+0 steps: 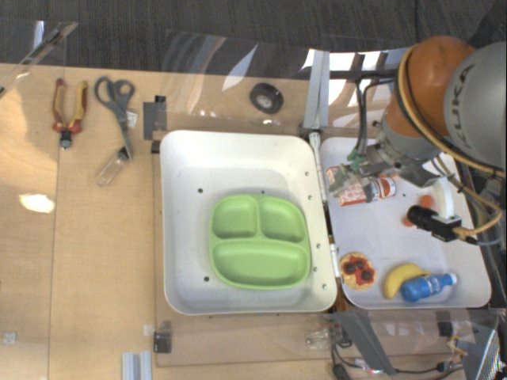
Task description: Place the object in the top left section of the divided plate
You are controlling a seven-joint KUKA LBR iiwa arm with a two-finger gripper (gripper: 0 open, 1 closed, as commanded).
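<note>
Over the right bin [475, 295], my tool [354, 172] hangs low above a small packet [360, 191] with red on it. I think I am there to pick it up, since it lies right under me. My arm covers the tip, so I cannot tell if it is apart or together. Across in the left bin [186, 283], the green plate [260, 240] waits flat, and its top left section [234, 219] has nothing in it yet. The packet's label is too blurry to read.

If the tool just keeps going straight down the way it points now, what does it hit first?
Most likely the red and white packet lying on the floor of the right bin. The tool hangs right over it, pointing down. Depth is hard to judge from this slanted view.
</note>
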